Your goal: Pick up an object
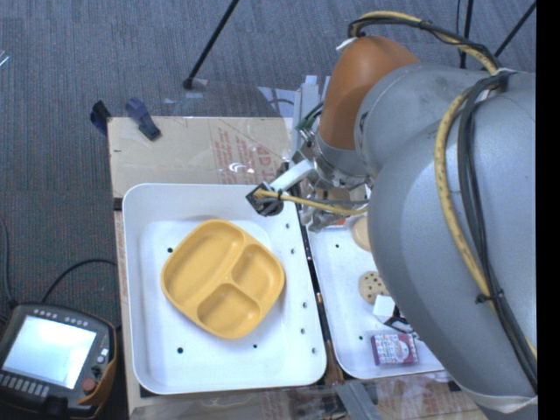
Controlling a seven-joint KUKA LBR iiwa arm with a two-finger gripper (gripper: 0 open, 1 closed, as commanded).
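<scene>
The arm (455, 226) hides most of the right bin (337, 322); the cookie (371, 285) shows partly.

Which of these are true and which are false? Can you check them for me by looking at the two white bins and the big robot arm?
1. The yellow tray lies in the left bin. True.
2. The yellow tray has one compartment. False: it has three.
3. A cookie lies in the right bin. True.
4. The small red packet lies in the left bin. False: it is in the right bin.
5. The arm is blue. False: it is grey with an orange band.
</scene>
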